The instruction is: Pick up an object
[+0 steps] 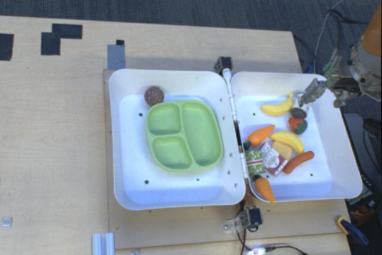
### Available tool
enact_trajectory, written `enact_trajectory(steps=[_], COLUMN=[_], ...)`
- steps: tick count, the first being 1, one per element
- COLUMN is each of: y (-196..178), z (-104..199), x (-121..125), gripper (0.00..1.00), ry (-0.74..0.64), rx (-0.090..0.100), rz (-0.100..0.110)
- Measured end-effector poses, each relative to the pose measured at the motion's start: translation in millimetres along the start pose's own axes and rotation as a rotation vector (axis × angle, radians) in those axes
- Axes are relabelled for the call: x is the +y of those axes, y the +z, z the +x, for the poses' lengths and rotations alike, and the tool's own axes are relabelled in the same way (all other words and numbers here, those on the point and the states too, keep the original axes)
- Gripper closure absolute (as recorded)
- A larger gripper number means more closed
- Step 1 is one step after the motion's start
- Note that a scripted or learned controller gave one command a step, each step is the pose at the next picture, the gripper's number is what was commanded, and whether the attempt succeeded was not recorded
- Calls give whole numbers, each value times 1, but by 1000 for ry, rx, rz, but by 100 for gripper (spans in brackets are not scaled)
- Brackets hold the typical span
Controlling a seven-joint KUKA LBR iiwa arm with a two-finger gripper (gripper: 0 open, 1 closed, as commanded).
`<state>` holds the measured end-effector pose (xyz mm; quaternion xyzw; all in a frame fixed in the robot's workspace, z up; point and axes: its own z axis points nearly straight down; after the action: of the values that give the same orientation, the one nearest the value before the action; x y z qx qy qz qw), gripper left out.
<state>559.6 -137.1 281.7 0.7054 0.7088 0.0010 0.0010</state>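
Note:
The right bin (334, 128) holds a heap of toy food. A yellow banana (276, 107) lies at the back, with a red strawberry with a green cap (297, 125) beside it. Below them are an orange carrot (261, 134), a second banana (287, 140), a red sausage (298, 161) and a printed packet (266, 158). Another carrot (264, 189) rests on the front rim. My gripper (302, 104) reaches in from the right and hangs low over the banana's right tip and the strawberry. Nothing is visibly held.
The left bin (128, 146) holds a green divided plate (184, 135) and a brown ball (154, 94) at its back left. A rail with a black clamp (224, 64) separates the bins. Cables hang at the right behind the arm (367, 63).

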Motion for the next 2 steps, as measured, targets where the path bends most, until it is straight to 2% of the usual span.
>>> enact_trajectory(steps=[1, 2], y=[173, 160], z=[-69, -68], x=[23, 27], gripper=[0, 100], ry=[3, 0], rx=[2, -1], rz=[6, -4])
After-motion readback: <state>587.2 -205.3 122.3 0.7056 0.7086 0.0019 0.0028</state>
